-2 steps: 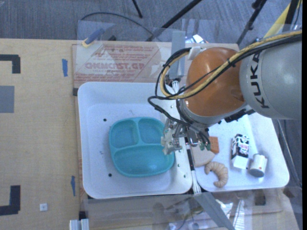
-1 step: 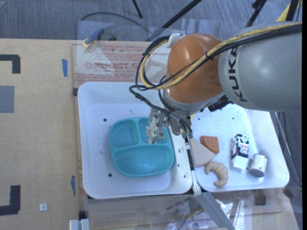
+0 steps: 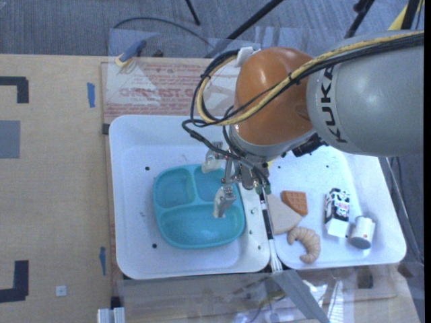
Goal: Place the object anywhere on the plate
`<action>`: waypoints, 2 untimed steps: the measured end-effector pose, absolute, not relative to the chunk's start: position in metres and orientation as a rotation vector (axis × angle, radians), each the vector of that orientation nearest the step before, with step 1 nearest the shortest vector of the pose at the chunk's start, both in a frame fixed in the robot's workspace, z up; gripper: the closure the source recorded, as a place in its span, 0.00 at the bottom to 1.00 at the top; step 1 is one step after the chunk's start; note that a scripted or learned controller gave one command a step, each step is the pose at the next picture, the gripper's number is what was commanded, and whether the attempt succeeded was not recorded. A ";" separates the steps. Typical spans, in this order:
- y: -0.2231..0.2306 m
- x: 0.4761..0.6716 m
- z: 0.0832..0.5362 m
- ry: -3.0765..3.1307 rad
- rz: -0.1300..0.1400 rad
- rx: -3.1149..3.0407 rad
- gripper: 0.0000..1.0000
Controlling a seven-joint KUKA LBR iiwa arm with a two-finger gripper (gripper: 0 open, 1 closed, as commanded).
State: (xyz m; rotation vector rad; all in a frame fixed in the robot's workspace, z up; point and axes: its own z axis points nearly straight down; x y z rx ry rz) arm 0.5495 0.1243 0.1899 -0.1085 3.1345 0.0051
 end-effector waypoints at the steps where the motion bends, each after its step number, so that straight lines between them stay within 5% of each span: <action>1: 0.125 0.551 0.201 3.128 0.011 -0.105 1.00; 2: 0.125 0.551 0.201 3.128 0.011 -0.105 0.00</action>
